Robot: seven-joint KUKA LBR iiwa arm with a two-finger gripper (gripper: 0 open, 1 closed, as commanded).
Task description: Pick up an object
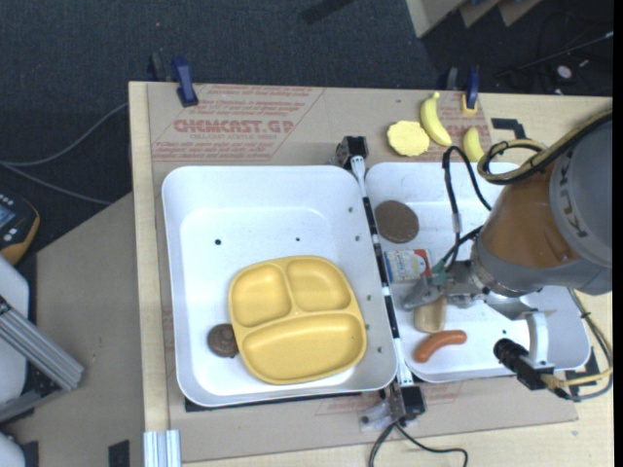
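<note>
- Camera view: I see the gripper (pixel 435 288) low in the right bin (pixel 421 185), near that bin's left wall, with the grey arm (pixel 545 232) covering the right half of the bin.
- Whether the gripper is released or clenched I cannot tell; the wrist and cables hide it, and I see nothing clearly held.
- Just below the gripper lies a tan piece (pixel 429 315), touching it or very near. I judge this is the thing being tried for.
- A sausage (pixel 440 344) lies just beside the tan piece, towards the front edge. A packet (pixel 407 263) lies just above the gripper, and a brown disc (pixel 396 221) beyond that.
- The tan piece looks like small toy food: light, rather stiff, with a smooth rounded skin that may slip. I would take it across its narrow middle and squeeze gently.
- The sausage is close, so a wide grasp could catch or push it.
- The left bin (pixel 253 202) holds a yellow tray (pixel 295 317) with a small brown thing (pixel 223 340) touching its left edge. The tray is wide and shallow, only graspable at its rim.
</note>
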